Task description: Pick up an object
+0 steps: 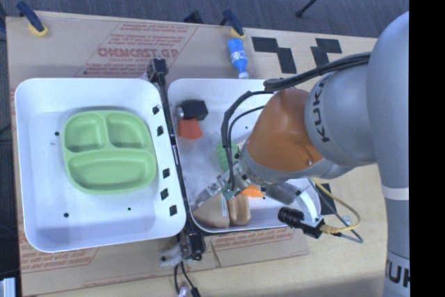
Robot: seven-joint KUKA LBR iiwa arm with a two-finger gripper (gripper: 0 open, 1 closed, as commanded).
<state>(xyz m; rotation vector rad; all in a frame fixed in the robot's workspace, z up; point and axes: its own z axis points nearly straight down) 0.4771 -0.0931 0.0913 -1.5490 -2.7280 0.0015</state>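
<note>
Your claw (pixel 228 193), finger state impossible to tell, hovers directly above the tan bread-like piece (pixel 221 214); center over it before closing.

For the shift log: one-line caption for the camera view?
KUKA arm lowers its tool over tan blocks in right bin; green divided plate in left bin.

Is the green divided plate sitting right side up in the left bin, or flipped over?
Right side up: the green three-compartment plastic plate lies flat on the left white bin's floor, its recessed compartments facing the camera.
</note>
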